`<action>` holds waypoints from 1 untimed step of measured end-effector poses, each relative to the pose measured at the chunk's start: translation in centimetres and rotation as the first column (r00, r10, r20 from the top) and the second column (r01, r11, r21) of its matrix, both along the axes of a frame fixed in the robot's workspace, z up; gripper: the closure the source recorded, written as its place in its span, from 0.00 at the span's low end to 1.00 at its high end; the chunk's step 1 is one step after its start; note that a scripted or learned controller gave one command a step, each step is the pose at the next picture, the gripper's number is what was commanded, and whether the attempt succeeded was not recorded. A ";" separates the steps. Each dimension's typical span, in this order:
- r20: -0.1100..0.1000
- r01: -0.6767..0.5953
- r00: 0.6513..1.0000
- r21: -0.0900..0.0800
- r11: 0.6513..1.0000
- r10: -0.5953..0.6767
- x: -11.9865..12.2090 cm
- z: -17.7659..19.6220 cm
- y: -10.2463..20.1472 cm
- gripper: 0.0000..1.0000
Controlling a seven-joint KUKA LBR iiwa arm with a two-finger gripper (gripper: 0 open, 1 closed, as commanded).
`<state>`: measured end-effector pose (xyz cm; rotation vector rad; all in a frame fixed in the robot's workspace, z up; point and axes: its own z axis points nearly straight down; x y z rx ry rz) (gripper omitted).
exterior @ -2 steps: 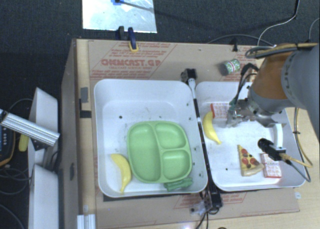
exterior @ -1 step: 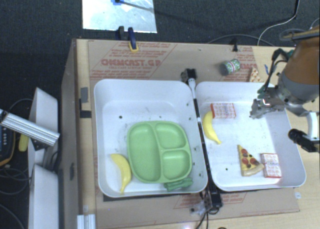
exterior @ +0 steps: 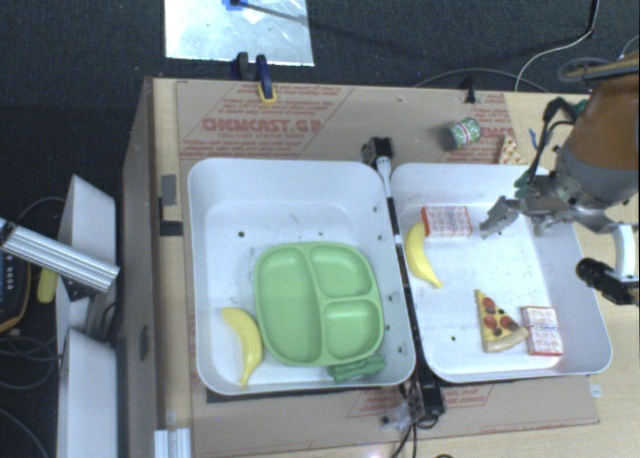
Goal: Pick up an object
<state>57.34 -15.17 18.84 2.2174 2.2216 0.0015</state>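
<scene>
Faintly, red "CHEMCAST GP" lettering marks the bench board.

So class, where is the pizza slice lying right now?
The pizza slice lies in the right bin near its front edge, just left of a small red-and-white packet and to the right of a banana.

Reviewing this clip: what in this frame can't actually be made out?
- Gripper: blurred and small, so its finger state is unclear.
- Green item at the divided plate: partly tucked under the plate's edge, identity unclear.
- Small boxes in the right bin: print too small to read.
- Arm: cut off by the frame edge.
</scene>
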 end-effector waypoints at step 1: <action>-0.004 0.001 1.000 0.002 1.000 -0.001 -6.3 -7.6 -0.4 0.00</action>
